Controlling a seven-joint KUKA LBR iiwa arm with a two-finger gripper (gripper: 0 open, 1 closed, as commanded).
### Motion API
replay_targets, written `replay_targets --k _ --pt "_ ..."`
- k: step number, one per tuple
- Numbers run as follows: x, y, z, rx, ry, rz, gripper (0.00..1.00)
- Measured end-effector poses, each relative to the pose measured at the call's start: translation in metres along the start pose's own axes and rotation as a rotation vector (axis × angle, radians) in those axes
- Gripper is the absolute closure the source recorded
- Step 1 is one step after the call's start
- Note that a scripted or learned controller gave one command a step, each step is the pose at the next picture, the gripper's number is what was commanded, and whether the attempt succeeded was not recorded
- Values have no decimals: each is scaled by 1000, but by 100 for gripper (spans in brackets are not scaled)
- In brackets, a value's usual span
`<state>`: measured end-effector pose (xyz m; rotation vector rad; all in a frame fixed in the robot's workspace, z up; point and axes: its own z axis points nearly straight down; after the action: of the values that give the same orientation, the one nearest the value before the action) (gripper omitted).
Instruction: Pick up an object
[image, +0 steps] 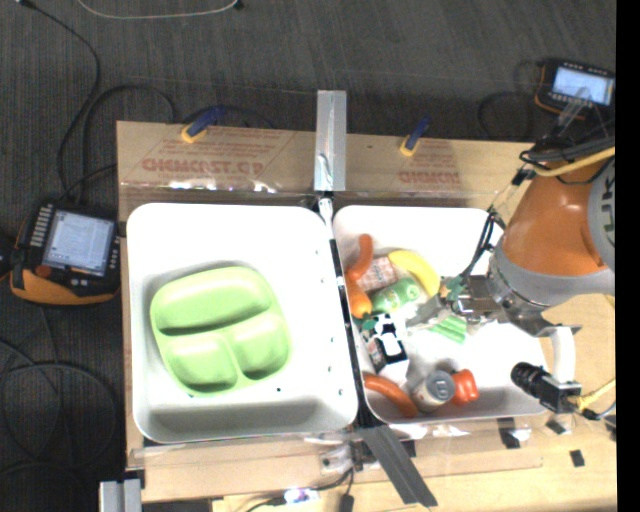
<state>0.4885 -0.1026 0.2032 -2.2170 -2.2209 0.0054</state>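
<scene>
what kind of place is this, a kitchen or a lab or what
Most likely a robotics lab or test cell, not a kitchen. A grey and orange robot arm reaches over two white bins on a bench, handheld control pendants lie on dark carpet, and cables trail around them.

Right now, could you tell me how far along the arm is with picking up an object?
Done: the arm has reached into the right bin, its hand low among the clutter by the green bottle and banana. In hand: nothing visibly lifted. Left: grip an item and raise it. The green tray sits in the left bin.
</scene>
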Motion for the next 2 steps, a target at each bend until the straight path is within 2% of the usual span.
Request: replay_targets --k 1,2 --pt "-38 48 97 -8 -1 109 0" --pt "-49 143 106 -27 -8 -40 0"
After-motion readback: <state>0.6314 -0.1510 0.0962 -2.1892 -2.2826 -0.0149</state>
